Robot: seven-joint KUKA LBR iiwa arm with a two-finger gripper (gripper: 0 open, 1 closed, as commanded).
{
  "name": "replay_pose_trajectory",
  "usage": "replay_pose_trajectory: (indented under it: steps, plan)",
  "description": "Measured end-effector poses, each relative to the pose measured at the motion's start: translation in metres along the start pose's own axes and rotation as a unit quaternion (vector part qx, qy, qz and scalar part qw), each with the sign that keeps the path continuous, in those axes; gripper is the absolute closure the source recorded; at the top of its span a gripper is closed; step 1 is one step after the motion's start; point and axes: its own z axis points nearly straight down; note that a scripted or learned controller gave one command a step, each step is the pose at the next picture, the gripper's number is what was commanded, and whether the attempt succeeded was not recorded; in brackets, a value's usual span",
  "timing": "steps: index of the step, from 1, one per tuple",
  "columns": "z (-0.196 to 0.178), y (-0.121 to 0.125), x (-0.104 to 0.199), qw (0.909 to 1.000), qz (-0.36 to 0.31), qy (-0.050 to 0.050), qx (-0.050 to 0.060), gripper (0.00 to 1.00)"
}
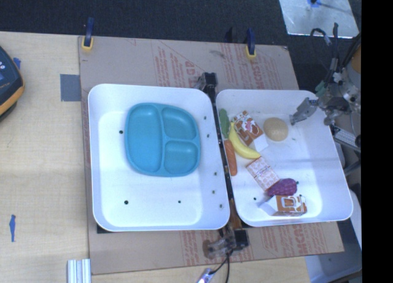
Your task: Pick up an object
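The right bin (319,171) holds several small items: a tan round potato-like ball (276,129), a yellow banana (241,145), an orange carrot (230,156), a green vegetable (223,122), a red-and-white packet (246,126), a second packet (262,172), a purple eggplant-like piece (282,186) and an orange-printed packet (290,204). My gripper (305,108) hangs at the bin's upper right corner, to the right of the tan ball and apart from it. Nothing shows between its fingers.
The left bin (110,153) holds a blue divided plate (163,139). Both bins rest on brown cardboard (159,61) held by clamps on the wooden bench. A yellow-and-black device (9,85) sits at the far left edge.
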Motion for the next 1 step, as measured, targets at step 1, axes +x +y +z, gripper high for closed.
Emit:
replay_pose_trajectory:
  steps: [1]
  plan:
    - [0.0996, 0.0286, 0.0678, 1.0000, 0.000, -0.002, -0.009, 0.00]
